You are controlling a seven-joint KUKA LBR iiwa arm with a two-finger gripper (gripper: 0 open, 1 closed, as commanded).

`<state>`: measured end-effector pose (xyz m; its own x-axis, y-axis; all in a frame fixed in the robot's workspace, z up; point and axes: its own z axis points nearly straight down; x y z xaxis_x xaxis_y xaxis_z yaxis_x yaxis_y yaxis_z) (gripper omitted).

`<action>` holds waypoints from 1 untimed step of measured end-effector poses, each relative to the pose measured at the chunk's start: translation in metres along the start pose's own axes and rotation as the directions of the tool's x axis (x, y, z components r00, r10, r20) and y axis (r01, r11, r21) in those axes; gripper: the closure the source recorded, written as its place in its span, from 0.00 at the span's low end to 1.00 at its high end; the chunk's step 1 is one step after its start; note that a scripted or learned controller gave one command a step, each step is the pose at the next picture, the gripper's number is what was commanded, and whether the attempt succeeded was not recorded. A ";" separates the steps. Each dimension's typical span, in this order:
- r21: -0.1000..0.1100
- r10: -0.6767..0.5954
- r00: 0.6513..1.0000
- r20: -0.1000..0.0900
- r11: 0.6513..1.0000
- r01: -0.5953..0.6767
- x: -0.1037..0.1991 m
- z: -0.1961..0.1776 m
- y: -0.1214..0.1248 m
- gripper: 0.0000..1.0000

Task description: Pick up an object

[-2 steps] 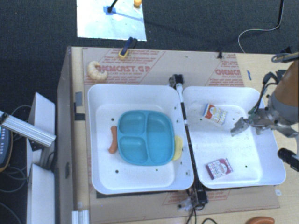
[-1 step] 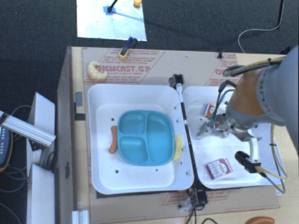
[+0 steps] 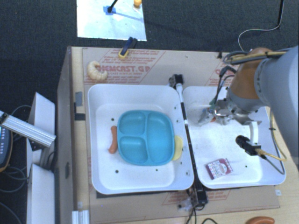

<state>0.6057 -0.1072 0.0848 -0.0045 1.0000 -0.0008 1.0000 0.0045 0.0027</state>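
Over right bin, gripper, red packet nearby

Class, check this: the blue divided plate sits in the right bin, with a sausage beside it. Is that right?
Not quite. The camera view shows the plate in the left bin, not the right one. The sausage does lie beside it.
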 end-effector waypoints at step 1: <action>-0.001 0.000 1.000 0.000 1.000 0.000 -0.024 -0.008 0.034 0.00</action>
<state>0.6396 -0.1308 0.0931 -0.0044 1.0000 -0.0013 1.0000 0.0044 0.0035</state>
